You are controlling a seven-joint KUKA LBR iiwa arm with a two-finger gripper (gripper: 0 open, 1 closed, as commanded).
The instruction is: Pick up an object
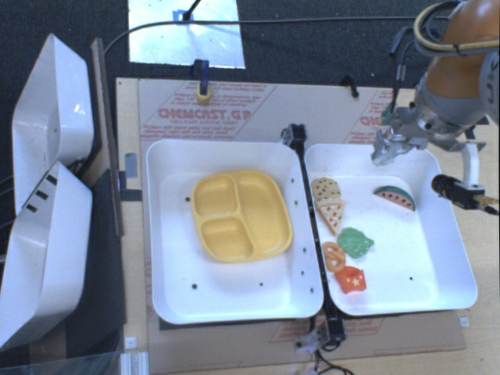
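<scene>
1. My hand hangs over the far edge of the right bin, toward its far left corner. From this angle I cannot tell whether it is released or clenched, and I see nothing in it.
2. The right bin holds six small toy foods. A watermelon slice lies near the far edge, toward the middle, closest to my hand but apart from it.
3. Along the bin's left edge, from far to near: a cracker, a pizza slice touching it, a pretzel, and a red piece near the near left corner.
4. A green leaf sits just beside the pretzel, a little further into the bin.
5. The left bin carries a yellow tray with three compartments, lying about at its centre.
6. Both bins sit side by side on a board on the tabletop, a black clamp where their far edges meet.
7. Two more white bins lean at the tabletop's left edge.
</scene>
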